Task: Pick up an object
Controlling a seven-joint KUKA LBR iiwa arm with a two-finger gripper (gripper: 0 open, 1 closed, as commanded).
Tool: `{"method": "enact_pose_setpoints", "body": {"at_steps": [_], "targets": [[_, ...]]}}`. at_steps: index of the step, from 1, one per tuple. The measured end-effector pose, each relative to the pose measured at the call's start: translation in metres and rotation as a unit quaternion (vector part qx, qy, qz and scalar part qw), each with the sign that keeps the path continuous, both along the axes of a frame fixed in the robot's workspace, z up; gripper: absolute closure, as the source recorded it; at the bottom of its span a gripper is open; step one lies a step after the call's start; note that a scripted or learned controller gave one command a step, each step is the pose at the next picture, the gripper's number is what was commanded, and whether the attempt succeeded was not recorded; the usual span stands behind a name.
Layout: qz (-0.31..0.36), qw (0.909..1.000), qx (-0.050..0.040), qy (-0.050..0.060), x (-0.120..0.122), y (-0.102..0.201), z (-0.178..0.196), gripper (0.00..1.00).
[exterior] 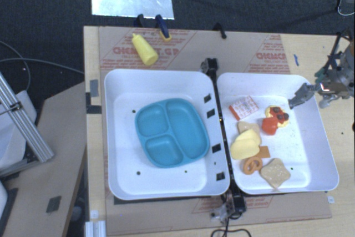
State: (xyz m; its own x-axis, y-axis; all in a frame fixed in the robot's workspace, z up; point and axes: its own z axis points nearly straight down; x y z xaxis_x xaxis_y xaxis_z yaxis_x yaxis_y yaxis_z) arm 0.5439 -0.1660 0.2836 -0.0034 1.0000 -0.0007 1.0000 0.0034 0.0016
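The right bin (321, 141) holds several toy foods: a red and white packet (244, 107), a red tomato (269, 126) against a yellow and red piece (277, 114), a yellow fruit (246, 145), a pretzel (252, 164), a small cracker (264, 151) and a slice of bread (275, 172). My gripper (303, 95) hangs over the bin's upper right part, up and to the right of the tomato and apart from all the foods. Nothing shows in its grasp.
The left bin (119, 119) holds a blue divided tray (171, 132). A yellow bottle (144, 49) lies on the cardboard behind that bin, near a blue clamp (163, 29). A black divider (216, 114) runs between the bins.
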Motion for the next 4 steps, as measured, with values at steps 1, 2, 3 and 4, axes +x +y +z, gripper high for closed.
{"method": "enact_pose_setpoints", "body": {"at_steps": [1,2,3,4], "targets": [[0.0,1.0,0.002,0.004,-0.018,0.032,-0.093,0.0],[-0.001,1.0,0.0016,0.0,-0.004,0.03,-0.202,0.0],[0.002,1.0,-0.0003,-0.004,0.018,0.081,-0.197,0.0],[-0.002,1.0,0.0002,-0.004,-0.034,0.081,-0.196,0.0]]}}
